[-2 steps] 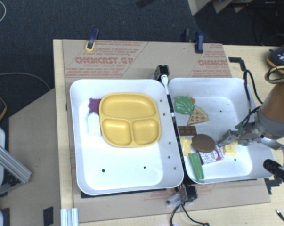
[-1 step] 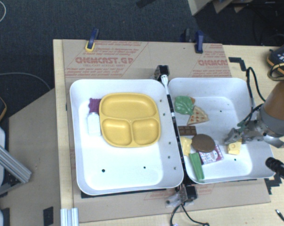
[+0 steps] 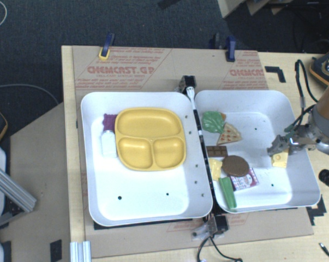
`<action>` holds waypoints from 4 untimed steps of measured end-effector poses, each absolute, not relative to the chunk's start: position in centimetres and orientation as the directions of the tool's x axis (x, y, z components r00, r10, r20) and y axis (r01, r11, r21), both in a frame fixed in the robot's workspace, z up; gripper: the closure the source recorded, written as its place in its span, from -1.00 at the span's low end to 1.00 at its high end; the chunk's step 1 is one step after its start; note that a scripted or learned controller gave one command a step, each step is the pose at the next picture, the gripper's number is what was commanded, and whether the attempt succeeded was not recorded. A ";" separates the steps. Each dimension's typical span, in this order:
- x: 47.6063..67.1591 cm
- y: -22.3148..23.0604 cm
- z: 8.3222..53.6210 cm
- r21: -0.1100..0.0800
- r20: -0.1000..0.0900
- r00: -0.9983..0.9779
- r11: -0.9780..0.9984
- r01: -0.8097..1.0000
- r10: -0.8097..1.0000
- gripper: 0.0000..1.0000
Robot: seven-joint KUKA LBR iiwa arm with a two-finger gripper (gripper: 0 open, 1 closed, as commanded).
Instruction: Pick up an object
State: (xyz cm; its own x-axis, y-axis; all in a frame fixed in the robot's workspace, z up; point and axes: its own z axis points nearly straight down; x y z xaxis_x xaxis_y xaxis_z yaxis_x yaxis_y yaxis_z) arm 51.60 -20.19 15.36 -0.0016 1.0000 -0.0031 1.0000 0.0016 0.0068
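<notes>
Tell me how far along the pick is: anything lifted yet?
Done: the end effector is down in the right bin, at a pale yellow piece near its right wall. In hand: nothing I can confirm; the piece looks to be resting on the bin floor. Left: a confirmed grasp and the lift.

Left bin showing white; divided plate in it showing yellow, purple item and small white bottle beside it. Right bin showing white, carrying green leaf, tan waffle-pattern wedge, brown bar, brown disc, green stick, red-and-white printed packet, pale yellow block. Bench board showing tan with red lettering.
</notes>
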 end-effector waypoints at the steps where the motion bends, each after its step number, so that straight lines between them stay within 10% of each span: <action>1: 51.8 -19.2 20.5 0.008 -0.003 -0.002 0.002 1.000 1.000 1.00; 4: 56.2 -9.2 21.3 0.003 0.001 -0.006 0.006 1.000 1.000 1.00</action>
State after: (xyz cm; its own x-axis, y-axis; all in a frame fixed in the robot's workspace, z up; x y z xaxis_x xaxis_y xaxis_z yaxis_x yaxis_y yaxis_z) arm 56.22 -9.17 21.35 -0.0063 1.0000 0.0007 1.0000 0.0063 0.0031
